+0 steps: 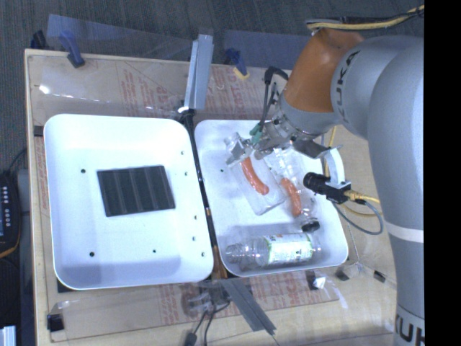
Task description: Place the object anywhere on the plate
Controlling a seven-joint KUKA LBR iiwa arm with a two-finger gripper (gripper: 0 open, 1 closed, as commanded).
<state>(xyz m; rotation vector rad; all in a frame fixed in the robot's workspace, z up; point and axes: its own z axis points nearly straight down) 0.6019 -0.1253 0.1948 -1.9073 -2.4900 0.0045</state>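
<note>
The left bin (65, 193) holds a dark ridged plate (136, 190). In the right bin (216, 193), a clear bag (268, 180) of two orange pieces lies just below the claw (253, 144), long axis slanting down-right. Whether the claw is apart or together I cannot tell. The arm (374, 85) bends in from the right, wrist tilted down-left. A bottle (274, 251) lies nearer.

plate (136, 190) in left bin (72, 254); bottle (274, 251) in right bin (216, 193).

We can read only "KU" in white on the arm's grey base (410, 330), right of the bottle (274, 251), whose label and bench print are illegible.
</note>
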